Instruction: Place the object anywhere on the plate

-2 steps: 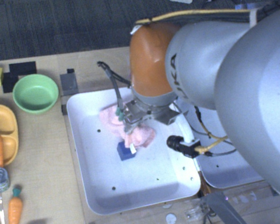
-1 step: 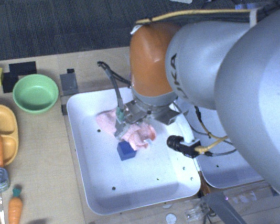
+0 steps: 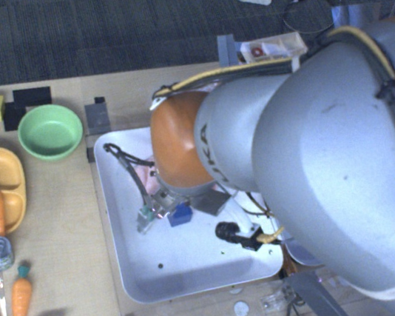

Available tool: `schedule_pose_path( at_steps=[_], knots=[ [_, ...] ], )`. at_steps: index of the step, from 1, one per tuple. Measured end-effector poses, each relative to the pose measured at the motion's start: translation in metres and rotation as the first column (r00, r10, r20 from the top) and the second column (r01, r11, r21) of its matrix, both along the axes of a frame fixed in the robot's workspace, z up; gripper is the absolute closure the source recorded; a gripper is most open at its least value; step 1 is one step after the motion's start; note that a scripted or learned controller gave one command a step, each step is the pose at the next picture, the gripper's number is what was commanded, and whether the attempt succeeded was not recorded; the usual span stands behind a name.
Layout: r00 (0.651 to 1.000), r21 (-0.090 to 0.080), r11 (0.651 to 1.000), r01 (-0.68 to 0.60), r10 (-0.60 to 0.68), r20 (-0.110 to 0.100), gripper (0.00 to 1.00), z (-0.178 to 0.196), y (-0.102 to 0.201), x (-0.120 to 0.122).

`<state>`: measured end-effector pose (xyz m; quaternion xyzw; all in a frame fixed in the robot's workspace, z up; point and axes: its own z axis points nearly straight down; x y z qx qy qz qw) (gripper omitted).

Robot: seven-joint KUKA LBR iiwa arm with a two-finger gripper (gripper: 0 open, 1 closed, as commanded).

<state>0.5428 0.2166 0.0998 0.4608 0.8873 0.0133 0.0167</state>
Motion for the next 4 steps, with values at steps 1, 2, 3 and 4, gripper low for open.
schedule_pose_path(
  at_steps=[1, 2, 3, 4],
  knots=[
    [0.914, -0.002, 0.915, 0.403, -0.403, -0.035, 0.0, 0.142, 0.006, 0.043],
    [0.896, 0.019, 0.896, 0.444, -0.444, -0.016, 0.0, 0.032, 0.009, 0.009],
    [0.676, -0.002, 0.677, 0.736, -0.735, -0.04, 0.0, 0.019, 0.004, -0.038],
    [0.678, 0.003, 0.678, 0.735, -0.734, -0.039, 1.0, 0.03, 0.004, -0.036]
  ],
)
